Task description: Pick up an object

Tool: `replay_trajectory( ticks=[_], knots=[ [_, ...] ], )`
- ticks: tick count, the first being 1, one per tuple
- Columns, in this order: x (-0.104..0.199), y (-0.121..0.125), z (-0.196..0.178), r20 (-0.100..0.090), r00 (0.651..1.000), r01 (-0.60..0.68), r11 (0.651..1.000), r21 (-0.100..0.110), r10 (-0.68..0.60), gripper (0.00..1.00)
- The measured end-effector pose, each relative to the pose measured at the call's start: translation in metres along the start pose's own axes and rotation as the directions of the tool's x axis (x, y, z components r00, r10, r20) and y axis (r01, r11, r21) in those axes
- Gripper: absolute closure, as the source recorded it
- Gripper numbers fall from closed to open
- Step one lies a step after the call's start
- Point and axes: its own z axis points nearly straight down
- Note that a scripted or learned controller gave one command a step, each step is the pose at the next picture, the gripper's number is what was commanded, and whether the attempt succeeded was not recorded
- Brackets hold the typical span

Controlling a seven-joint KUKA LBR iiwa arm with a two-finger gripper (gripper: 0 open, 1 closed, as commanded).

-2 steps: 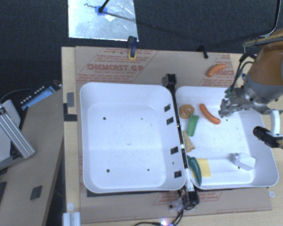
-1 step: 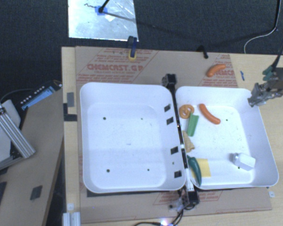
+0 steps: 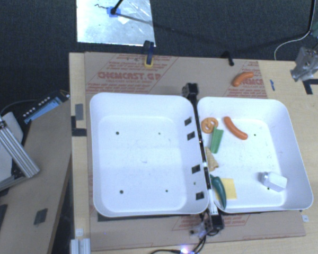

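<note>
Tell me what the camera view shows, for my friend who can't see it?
Two white bins sit side by side; the right bin holds a sausage, pretzel, green stick, yellow card and white block. The gripper hangs at the upper right.

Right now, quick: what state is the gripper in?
Gripper: up at the right edge past the right bin, above the bench; open or closed cannot be told.
</note>
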Motion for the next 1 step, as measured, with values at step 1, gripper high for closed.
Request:
replay_trajectory(
  ticks=[1],
  knots=[
    [-0.0051, 0.0746, -0.0084, 0.000, 1.000, -0.002, 1.000, 0.014, 0.002, 1.00]
  ],
)
